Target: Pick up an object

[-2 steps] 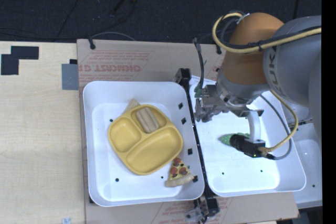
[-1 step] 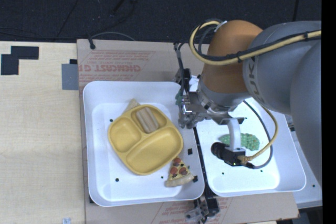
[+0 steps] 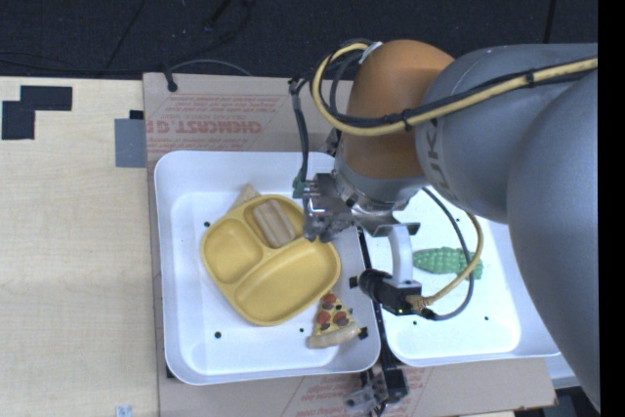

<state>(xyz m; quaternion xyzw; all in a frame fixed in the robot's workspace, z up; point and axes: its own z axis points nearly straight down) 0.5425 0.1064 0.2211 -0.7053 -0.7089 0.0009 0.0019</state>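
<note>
The gripper (image 3: 317, 222) sits low over the right rim of the yellow plastic divided plate (image 3: 269, 264) in the left white bin (image 3: 186, 308), apparently at the grasp step. Whether its jaws are spread or closed I cannot tell; next comes a firm pinch, then lift.

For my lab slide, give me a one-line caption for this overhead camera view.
Grey arm's gripper over a yellow divided plastic plate in the left white bin, toy pizza slice beside it.

Left bin (image 3: 181, 308) crowded — yellow tray (image 3: 256, 271) and pizza slice (image 3: 332, 322) occupied its centre; open floor remained along its left and lower edges.
</note>
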